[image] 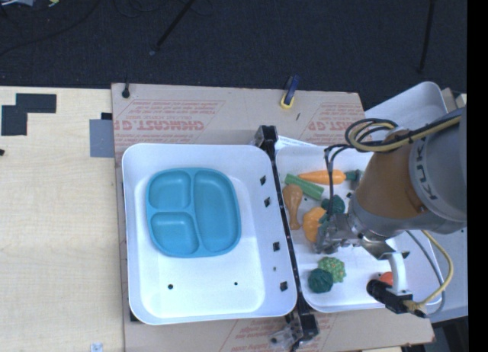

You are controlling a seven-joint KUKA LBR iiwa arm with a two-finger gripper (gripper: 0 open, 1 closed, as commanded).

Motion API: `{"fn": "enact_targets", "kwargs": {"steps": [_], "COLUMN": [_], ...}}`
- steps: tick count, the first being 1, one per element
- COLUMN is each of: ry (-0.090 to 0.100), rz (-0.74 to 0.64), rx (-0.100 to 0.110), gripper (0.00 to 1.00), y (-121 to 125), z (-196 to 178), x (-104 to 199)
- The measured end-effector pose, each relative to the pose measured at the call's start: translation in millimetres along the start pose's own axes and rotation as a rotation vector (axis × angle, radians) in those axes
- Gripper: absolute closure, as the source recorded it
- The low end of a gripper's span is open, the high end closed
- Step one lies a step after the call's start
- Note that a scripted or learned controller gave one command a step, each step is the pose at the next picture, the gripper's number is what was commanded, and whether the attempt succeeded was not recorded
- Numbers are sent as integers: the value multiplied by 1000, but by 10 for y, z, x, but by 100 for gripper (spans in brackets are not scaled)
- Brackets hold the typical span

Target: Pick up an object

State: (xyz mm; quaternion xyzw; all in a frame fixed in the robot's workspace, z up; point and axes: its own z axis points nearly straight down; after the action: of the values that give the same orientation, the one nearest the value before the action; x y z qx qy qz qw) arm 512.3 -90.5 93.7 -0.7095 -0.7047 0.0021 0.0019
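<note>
At the near edge of the right bin sits a small green broccoli floret, dark on one side and paler on the other, lying well clear of the arm. Just beyond it the gripper hangs low over the bin floor, its dark metal tip pressed in among the toy vegetables; from where I stand I cannot tell how the claw is set, and nothing shows plainly held in it. Touching or nearly touching the tip is an orange pepper-like piece, with a dark green piece just behind it. To the left of those lies a pale carrot-shaped piece with a green stalk end, and farther back an orange carrot rests across the bin near its far wall. The arm, its orange band broad above the wrist, covers the right part of this bin, cables looping around it. In the left bin a blue divided plate lies flat toward the far side. Both bins rest on a cardboard sheet with red print
</note>
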Motion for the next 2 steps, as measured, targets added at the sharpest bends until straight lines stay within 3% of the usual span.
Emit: {"fn": "enact_targets", "kwargs": {"steps": [2], "ry": [1], "rz": [-9], "rx": [-3], "gripper": [100], "y": [84], "z": [-1120], "x": [83]}}
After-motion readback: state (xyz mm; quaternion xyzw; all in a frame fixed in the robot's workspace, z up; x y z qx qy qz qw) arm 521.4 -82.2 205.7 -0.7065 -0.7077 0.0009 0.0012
